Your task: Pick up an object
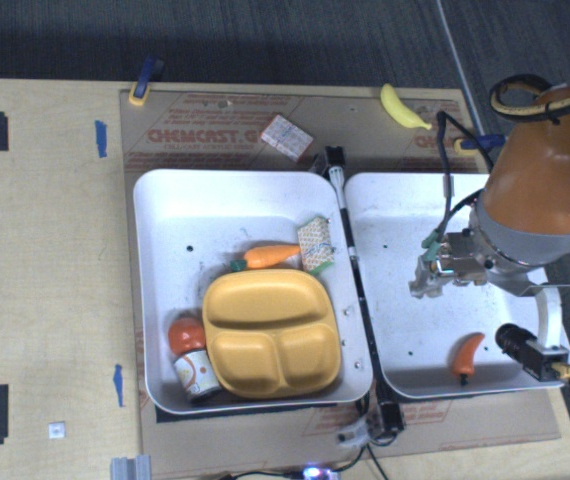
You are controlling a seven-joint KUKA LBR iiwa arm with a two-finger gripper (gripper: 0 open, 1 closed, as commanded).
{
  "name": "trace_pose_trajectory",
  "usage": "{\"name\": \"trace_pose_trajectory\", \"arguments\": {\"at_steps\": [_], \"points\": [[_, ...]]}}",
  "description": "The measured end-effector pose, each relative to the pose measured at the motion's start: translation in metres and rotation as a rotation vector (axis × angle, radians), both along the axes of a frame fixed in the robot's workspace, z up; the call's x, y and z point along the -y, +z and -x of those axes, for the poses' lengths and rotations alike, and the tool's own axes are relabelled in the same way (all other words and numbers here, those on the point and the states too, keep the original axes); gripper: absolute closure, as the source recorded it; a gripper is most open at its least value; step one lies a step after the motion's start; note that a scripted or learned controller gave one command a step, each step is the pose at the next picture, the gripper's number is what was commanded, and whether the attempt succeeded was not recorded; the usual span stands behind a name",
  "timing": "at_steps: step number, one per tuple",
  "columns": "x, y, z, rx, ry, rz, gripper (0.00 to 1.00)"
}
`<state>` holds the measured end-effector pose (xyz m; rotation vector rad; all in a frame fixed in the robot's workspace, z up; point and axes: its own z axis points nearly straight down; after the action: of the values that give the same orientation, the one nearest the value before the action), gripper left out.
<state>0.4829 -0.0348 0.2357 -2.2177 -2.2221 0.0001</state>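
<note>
Gripper (433, 273), grip state unclear, hangs mid right bin (395, 208); orange pepper (466, 353) lies toward the near edge, tilted upright.

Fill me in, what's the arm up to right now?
The gripper sits over the right bin, nothing visibly between its fingers. An orange pepper-like piece lies near that bin's front edge, untouched. The left bin holds a yellow divided tray, a toy carrot and a small can. No pick yet.
</note>
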Motion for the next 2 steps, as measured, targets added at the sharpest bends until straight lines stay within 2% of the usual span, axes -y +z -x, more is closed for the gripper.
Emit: {"name": "trace_pose_trajectory", "arguments": {"at_steps": [1,2], "points": [[-0.034,-0.013,0.003,0.002,0.0,0.0,1.0],[0.018,-0.035,0.004,0.0,-0.003,0.001,1.0]]}}
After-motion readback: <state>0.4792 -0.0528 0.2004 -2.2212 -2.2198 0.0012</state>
